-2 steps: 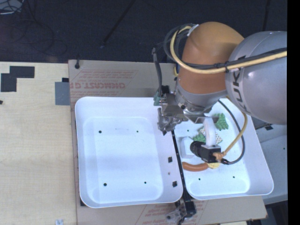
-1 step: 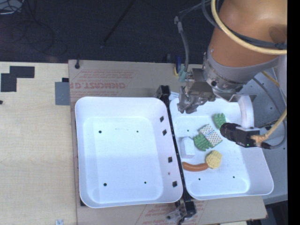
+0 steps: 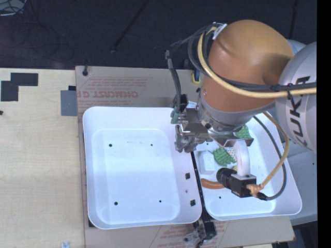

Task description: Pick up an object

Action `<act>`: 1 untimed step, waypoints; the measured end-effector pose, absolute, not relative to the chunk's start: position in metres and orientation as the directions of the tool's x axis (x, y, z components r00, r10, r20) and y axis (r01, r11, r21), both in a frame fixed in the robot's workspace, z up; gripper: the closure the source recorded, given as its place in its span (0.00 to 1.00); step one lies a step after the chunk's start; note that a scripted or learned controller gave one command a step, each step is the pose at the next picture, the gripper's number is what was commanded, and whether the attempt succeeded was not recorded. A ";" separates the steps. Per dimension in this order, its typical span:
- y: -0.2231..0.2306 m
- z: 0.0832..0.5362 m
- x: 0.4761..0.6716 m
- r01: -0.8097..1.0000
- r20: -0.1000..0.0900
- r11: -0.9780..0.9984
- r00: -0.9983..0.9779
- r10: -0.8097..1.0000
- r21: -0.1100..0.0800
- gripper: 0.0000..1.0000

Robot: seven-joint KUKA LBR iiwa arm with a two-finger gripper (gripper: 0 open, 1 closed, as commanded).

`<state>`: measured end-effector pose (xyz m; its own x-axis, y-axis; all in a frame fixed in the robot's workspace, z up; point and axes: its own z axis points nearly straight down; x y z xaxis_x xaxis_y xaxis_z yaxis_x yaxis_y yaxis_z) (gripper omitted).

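Where the arm hangs, green textured object (image 3: 223,154), partly hidden.

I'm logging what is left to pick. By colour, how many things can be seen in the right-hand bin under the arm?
Green: 2, one and another
White: 1
Orange: 1
Total: 4 visible; the arm covers much of the right bin, so more may lie hidden.
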<state>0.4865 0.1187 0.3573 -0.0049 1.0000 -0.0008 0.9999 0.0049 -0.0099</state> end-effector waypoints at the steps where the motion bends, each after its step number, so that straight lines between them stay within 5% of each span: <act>1: 0.065 0.427 0.476 1.000 0.000 -0.004 0.004 1.000 0.005 1.00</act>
<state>0.4761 0.0646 0.4267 0.0039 1.0000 -0.0004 1.0000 -0.0039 0.0048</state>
